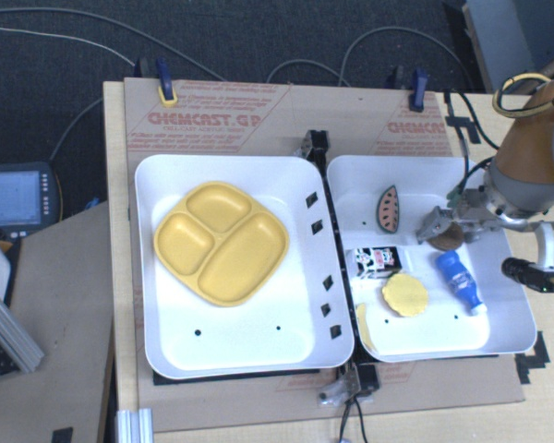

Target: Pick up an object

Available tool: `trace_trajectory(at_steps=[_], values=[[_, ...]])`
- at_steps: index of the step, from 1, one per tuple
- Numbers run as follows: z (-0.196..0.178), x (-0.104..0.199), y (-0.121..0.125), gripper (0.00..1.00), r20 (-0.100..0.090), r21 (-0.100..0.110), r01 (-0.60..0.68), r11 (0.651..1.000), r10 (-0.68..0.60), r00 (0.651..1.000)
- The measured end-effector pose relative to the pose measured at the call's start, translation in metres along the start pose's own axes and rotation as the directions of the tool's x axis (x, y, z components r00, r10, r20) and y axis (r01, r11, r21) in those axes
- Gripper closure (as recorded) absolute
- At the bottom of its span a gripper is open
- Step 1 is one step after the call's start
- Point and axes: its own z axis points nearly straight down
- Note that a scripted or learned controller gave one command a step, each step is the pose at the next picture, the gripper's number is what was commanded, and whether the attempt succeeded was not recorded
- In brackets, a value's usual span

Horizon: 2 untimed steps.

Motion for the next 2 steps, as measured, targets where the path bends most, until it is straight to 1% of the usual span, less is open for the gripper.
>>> trace_trajectory(at_steps=[1,2], values=[[-0.016,0.0,0.002,1.0,0.002,-0.009,0.0,1.0,0.0,1.0],[-0.078,0.005,0.008,1.0,0.005,-0.016,0.003,1.0,-0.002,1.0]])
